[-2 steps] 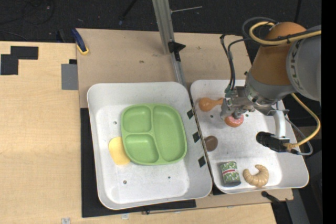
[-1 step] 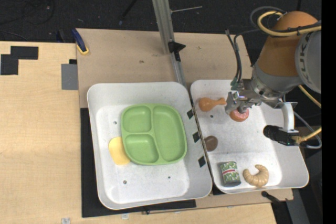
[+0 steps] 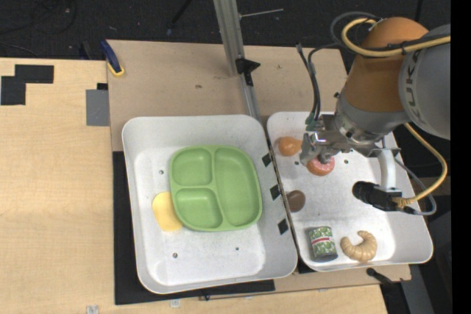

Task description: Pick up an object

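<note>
My gripper (image 3: 319, 155) hangs over the far part of the right bin (image 3: 412, 246), directly above a red round thing (image 3: 321, 167) that sits just under its fingertips. An orange round thing (image 3: 288, 146) lies to the gripper's left near the bin's far-left corner. A brown oval thing (image 3: 295, 200) rests at the bin's left wall. Near the front sit a small green-labelled can (image 3: 321, 242) and a tan croissant (image 3: 360, 245).
The left bin (image 3: 147, 136) holds a green divided plate (image 3: 215, 187) with a yellow thing (image 3: 165, 212) tucked at its left edge. A metal post (image 3: 228, 18) rises behind the bins. Bare white floor shows at the right bin's middle.
</note>
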`<state>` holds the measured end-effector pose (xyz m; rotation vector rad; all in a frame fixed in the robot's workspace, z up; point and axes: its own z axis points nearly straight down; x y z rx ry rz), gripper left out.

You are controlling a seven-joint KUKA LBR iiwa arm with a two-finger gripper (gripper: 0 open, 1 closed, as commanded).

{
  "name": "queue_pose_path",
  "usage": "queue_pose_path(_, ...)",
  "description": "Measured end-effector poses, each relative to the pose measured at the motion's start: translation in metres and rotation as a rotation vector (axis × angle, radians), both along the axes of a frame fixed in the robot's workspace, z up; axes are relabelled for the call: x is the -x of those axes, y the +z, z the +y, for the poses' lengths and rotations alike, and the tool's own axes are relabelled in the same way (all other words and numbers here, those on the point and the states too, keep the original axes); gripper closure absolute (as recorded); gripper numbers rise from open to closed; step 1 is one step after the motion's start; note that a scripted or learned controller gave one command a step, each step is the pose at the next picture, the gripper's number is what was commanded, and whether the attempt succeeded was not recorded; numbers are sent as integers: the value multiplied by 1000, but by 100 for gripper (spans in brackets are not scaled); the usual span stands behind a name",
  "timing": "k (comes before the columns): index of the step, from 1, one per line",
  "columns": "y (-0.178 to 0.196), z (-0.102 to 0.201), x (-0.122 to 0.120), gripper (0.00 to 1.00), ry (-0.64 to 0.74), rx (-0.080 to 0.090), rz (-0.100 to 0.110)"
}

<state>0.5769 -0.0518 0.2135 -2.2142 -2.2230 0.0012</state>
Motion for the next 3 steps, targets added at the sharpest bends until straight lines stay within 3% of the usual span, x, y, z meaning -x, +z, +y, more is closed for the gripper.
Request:
queue_pose_path(2, -5, 92, 33, 100, 0, 1, 2)
queue_pose_path(3, 12, 147, 46, 100, 2, 1, -1)
